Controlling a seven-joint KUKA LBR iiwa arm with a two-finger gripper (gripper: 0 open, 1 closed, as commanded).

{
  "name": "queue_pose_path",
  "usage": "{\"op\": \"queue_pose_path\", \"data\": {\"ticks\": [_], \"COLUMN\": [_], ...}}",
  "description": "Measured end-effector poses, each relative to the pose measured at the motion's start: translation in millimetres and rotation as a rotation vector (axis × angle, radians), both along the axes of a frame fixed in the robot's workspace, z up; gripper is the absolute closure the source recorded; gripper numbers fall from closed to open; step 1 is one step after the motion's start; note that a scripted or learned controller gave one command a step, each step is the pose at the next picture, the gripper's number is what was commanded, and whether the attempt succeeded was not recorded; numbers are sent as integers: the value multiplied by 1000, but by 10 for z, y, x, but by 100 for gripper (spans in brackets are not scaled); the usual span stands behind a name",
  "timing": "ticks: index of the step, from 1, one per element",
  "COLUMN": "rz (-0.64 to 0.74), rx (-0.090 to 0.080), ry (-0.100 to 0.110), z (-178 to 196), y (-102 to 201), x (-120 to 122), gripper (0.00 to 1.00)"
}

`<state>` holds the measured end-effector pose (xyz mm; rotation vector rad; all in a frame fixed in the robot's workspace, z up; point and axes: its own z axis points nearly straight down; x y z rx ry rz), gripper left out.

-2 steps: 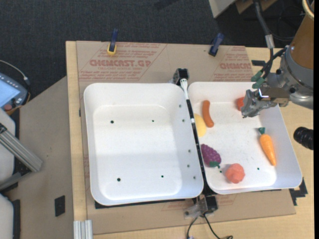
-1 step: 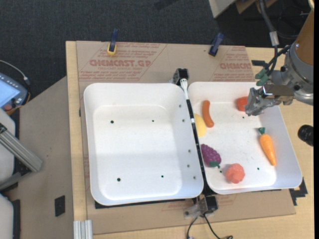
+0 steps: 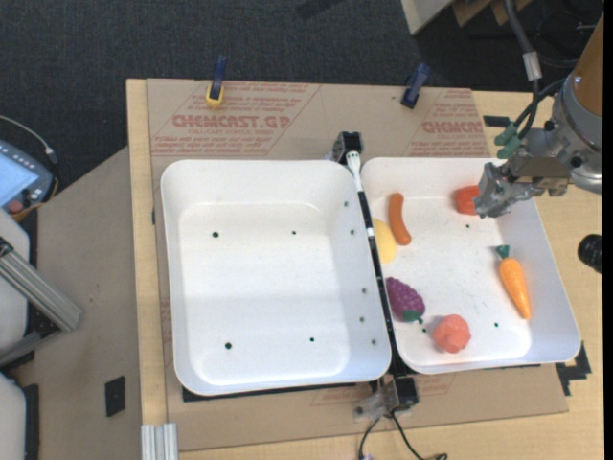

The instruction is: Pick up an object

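You can read "CHEMCAST GP" printed in red, upside down, on the brown board (image 3: pixel 287 113) covering the tabletop, once at upper centre and again, partly hidden, toward the upper right. In the right bin (image 3: pixel 551 348) the jaws (image 3: pixel 491 202) sit low at the upper right, just beside a red-orange object (image 3: pixel 465 199); you cannot tell whether they are spread or pinching. Below lie an orange carrot (image 3: pixel 514 284) with green top, a red tomato-like piece (image 3: pixel 450 333), purple grapes (image 3: pixel 404 298), an orange sausage (image 3: pixel 398 218) and a yellow piece (image 3: pixel 383 241).
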<state>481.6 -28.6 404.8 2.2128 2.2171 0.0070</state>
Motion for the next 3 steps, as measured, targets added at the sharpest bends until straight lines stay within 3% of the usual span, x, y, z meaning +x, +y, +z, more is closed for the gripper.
{"op": "queue_pose_path", "data": {"ticks": [3], "rz": [2], "rx": [-4], "ry": [-11], "z": [309], "y": [2], "x": [25], "gripper": [100]}}
